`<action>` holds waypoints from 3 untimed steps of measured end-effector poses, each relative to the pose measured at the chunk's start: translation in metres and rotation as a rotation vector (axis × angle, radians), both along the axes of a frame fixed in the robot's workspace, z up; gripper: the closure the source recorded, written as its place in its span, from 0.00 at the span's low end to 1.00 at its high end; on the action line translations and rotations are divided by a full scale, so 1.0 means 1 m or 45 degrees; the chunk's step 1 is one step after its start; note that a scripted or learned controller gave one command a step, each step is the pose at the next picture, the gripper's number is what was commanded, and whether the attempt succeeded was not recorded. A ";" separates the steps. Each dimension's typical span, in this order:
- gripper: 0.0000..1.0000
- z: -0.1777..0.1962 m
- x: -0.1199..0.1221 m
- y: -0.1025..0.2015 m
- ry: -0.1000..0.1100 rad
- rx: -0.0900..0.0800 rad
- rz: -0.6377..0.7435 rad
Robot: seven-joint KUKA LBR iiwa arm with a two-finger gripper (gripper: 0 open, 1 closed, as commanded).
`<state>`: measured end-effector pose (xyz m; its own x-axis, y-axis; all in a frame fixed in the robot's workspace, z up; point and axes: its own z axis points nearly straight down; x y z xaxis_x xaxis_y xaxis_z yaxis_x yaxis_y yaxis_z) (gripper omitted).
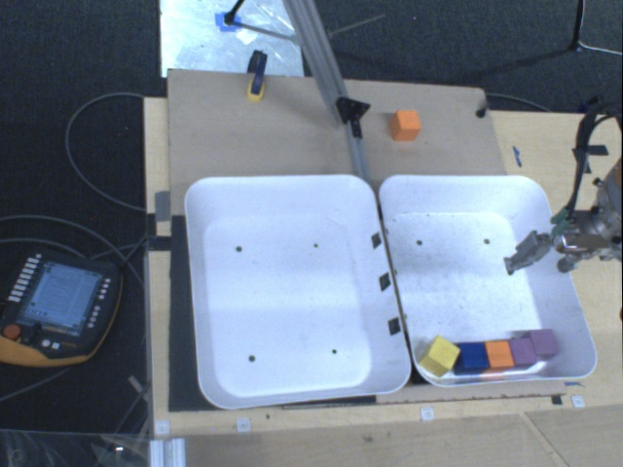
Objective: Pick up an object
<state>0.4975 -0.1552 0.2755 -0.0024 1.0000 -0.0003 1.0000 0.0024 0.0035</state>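
Along the near wall of the right bin (458, 191) lies a row of small blocks: a yellow block (440, 355), a blue block (473, 357), an orange block (499, 354), a light purple block (524, 350) and a purple block (544, 342). My gripper (531, 252) reaches in from the right edge over the right bin's right side, well above and behind the row. Nothing shows between its fingers, which are too small and dark to read.
The left bin (282, 191) adjoins the right one. A lone orange cube (405, 125) sits on the bench behind the bins, near a slanted metal pole (321, 47). A yellow-blue clamp (257, 74) lies farther left. A teach pendant (56, 305) rests off the bench at left.
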 end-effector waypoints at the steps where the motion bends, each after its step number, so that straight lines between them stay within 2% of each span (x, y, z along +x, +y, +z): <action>1: 0.00 -0.043 0.036 0.005 0.006 0.001 0.005; 2: 0.00 -0.139 0.127 0.057 0.002 0.001 0.012; 3: 0.00 -0.135 0.125 0.053 0.002 -0.001 0.005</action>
<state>0.6221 -0.1017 0.1401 -0.0067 1.0000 -0.0008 1.0000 0.0067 0.0019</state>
